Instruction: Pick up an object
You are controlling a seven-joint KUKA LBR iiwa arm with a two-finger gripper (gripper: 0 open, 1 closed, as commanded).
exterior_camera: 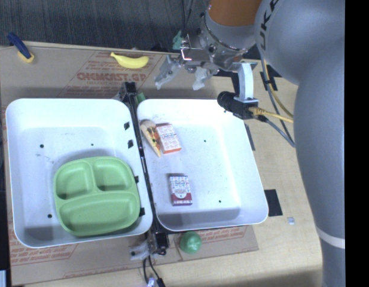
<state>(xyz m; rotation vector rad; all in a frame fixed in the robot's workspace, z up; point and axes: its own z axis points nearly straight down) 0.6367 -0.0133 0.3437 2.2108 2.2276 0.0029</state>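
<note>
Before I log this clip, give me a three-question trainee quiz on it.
1. True or false: the green tray lies in the left bin.
2. How many small boxes lie in the right bin?
3. The banana lies: A) in the left bin, B) in the right bin, C) on the cardboard behind the bins.

Key: 1 true; 2 two, the upper box and the lower box; 3 C.

My arm (316, 100) is a thick, smooth grey casing with rounded joints, and black KUKA lettering curves along one link. An orange band (235, 2) rings me above the wrist. Below it sits a metallic flange with pale translucent fingers (166, 72). Yellow and black cables run alongside a black fitting on a white bracket.
</note>
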